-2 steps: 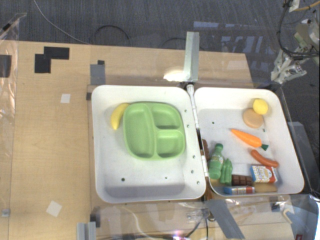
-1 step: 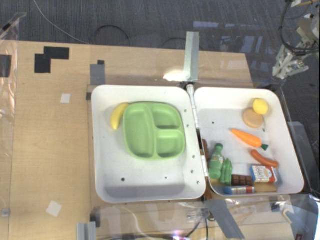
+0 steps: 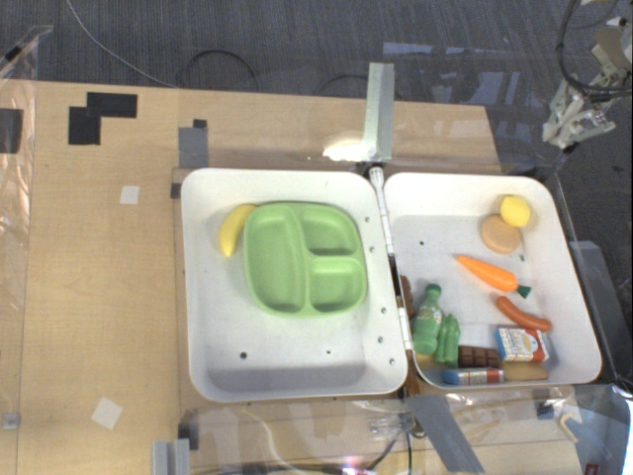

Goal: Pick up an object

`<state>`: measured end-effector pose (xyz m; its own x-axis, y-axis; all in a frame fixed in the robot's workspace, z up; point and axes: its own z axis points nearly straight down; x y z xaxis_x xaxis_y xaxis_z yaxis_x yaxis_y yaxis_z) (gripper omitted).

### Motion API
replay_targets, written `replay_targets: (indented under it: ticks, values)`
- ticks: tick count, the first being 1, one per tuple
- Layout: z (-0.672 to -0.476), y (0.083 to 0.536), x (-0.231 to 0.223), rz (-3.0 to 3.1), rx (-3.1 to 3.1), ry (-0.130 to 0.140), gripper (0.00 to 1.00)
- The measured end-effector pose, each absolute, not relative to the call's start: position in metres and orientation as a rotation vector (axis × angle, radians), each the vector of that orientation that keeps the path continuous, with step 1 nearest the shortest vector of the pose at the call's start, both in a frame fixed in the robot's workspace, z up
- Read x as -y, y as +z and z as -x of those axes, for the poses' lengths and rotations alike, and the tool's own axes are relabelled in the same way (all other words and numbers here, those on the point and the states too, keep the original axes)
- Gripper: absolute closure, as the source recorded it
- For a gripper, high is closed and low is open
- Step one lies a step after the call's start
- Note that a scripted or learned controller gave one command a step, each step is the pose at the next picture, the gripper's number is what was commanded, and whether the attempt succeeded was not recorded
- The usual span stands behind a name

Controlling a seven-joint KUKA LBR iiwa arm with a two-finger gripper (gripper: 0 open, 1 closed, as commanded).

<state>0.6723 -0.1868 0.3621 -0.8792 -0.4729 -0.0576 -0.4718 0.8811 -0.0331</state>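
Observation:
The right bin point(image 3: 435, 216) holds several toy foods. A yellow lemon point(image 3: 514, 210) lies at its far right, touching a tan round disc point(image 3: 500, 234). An orange carrot point(image 3: 488, 272) lies mid-bin, with a red sausage point(image 3: 522, 314) below it. A green bottle point(image 3: 428, 318) stands at the bin's near left beside a green block point(image 3: 450, 339). Along the near wall are a chocolate bar point(image 3: 482, 357) and a small carton point(image 3: 521, 344). My gripper point(image 3: 576, 119) is a pale blurred shape hanging under cables at the top right, high and beyond the right bin's far corner, away from every object.
In the left bin point(image 3: 287, 374), a green divided plate point(image 3: 302, 258) has a yellow banana point(image 3: 233, 229) against its left edge. A metal post point(image 3: 379, 112) rises behind the wall where the two bins meet. Wooden bench point(image 3: 89, 295) extends to the left.

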Motion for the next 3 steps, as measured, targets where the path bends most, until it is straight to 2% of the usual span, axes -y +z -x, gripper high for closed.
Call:
replay_targets:
  ticks: [3]
  values:
    - [-0.678,0.406,0.184,0.737,-2.948,-0.042,1.0]
